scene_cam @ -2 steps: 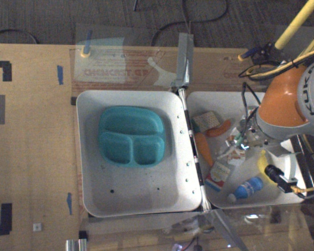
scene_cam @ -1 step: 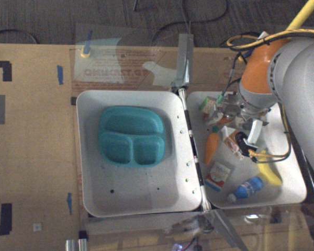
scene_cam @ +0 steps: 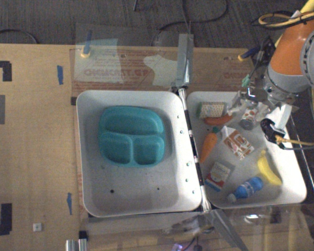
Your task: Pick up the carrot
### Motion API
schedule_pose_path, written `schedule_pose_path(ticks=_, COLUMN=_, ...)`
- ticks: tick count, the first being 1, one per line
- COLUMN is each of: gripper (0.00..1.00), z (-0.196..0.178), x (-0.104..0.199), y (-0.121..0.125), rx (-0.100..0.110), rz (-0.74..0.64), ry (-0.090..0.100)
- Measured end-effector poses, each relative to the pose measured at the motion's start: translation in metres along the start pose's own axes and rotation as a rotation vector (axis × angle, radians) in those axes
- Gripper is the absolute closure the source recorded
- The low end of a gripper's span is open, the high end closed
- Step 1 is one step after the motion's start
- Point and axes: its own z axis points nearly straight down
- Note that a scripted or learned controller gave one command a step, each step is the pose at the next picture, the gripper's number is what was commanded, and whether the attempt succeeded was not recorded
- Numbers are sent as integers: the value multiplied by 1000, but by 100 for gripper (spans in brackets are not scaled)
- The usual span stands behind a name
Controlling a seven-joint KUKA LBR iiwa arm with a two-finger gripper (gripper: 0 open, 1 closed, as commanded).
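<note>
Carrot (scene_cam: 209, 144) crowded at the left wall of the right bin (scene_cam: 298, 190); gripper (scene_cam: 247, 110) above the bin's top part, apart from it.

I cannot tell the state of the jaws. The carrot lies against the bin wall, with the hot dog (scene_cam: 218, 120) at its top end and a packet (scene_cam: 238, 144) just beside. A descent could hit the wall, or close on a neighbour instead, and the smooth carrot may slip out.

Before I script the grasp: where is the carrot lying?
The carrot lies in the right bin, along its left wall, just below the hot dog and left of the red-and-white packet.
</note>
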Motion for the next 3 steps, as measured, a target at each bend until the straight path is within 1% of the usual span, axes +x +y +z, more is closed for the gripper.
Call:
schedule_pose_path(ticks=1, gripper=0, z=75, x=25, y=-29, rx=-1, rz=-188, ry=1)
schedule_pose_path(ticks=2, gripper=0, z=84, x=-14, y=-65, rx=-11, rz=-142, ry=1)
schedule_pose_path(ticks=3, gripper=0, z=83, x=38, y=-43, rx=-14, rz=-628, ry=-3)
